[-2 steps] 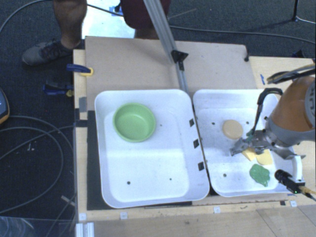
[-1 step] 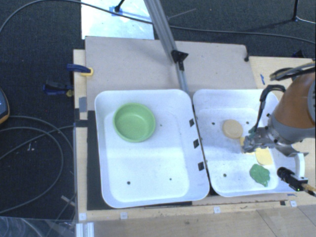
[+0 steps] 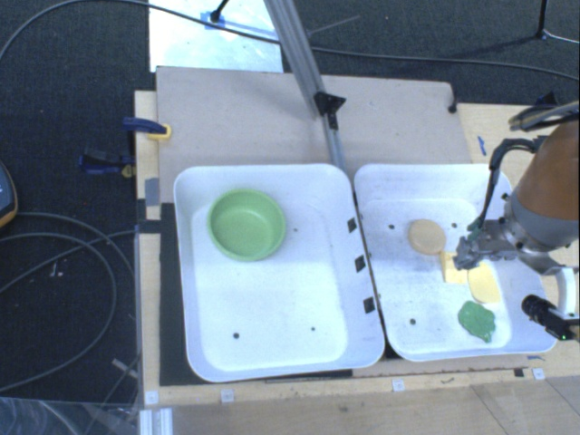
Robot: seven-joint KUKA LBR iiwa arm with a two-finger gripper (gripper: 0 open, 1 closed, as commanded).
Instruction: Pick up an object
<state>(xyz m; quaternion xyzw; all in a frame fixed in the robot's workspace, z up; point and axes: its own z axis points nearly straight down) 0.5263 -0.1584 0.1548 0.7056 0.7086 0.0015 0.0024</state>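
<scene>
Green lump sits nearest, front of the right bin, close to its front rim. Behind it a pale yellow piece, then a yellow block, then a tan disc. End effector is down at the yellow block, just right of the disc; can't tell its opening, nothing visibly gripped. Looks like the approach step; next needs a clean close on one item, then lift. Cluster is tight, right wall near. Left bin: green bowl at back, lots of free room.
</scene>
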